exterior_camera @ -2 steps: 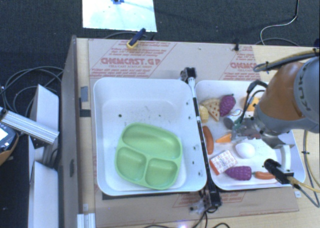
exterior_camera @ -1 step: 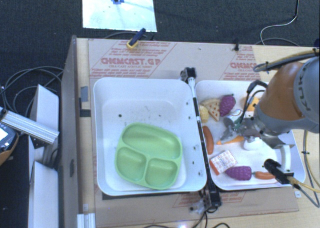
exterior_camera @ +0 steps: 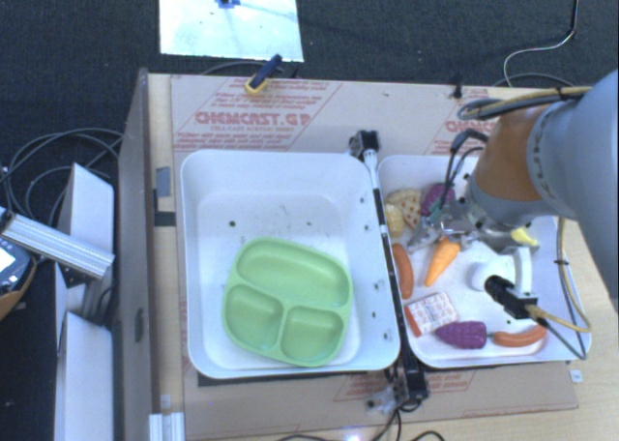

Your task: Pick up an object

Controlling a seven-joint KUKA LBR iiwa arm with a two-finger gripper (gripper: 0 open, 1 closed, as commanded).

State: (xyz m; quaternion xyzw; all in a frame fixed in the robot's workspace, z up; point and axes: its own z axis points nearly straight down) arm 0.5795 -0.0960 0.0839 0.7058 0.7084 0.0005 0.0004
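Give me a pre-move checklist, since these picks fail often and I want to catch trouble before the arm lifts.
1. Tool is over the right bin: ok.
2. Toy carrot lies just below the tool: ok.
3. Something sits between the fingers: cannot tell, the wrist blocks the view.
4. Neighbours crowd the spot, a yellow waffle-like toy beside it: not ok.
5. Green divided tray rests flat in the left bin, out of the way: ok.
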